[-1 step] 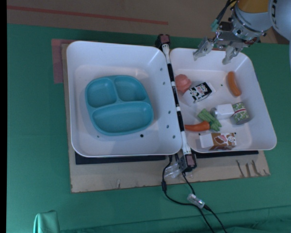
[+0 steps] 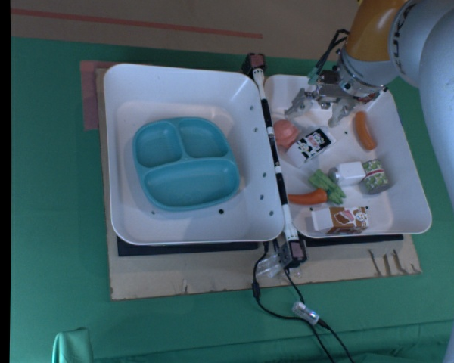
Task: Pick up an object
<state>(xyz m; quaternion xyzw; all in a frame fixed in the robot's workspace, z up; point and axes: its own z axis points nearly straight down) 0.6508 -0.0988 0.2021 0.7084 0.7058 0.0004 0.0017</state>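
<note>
While my fingers (image 2: 320,109) hang spread wide over the far part of the right-hand shallow white plastic bin (image 2: 408,191), nothing lies between them, so no object is held.

Findings, right bin: a small black-and-white printed carton (image 2: 314,144) lies tilted just below my fingers and is the nearest candidate. Beside it, towards the divider, sits a round pinkish-red toy food piece (image 2: 286,133). An orange sausage-shaped toy (image 2: 364,130) lies to the arm's side. Nearer the front lie an orange toy carrot with green leaves (image 2: 318,193), a white-and-green printed can on its side (image 2: 363,174), and a white-and-brown printed carton (image 2: 340,218).

Left bin (image 2: 136,89): a teal three-compartment plastic plate (image 2: 185,163) rests in the middle.

Assessment: the black-and-white carton looks light and fairly stiff, likely hollow, with flat faces that may be smooth and a little slippery. I judge the best hold to be across its two long flat sides, fingers turned to match its tilt, closing near the middle. Pressing hard risks denting it. The pinkish-red piece is close enough that one finger could catch on it during descent.
</note>
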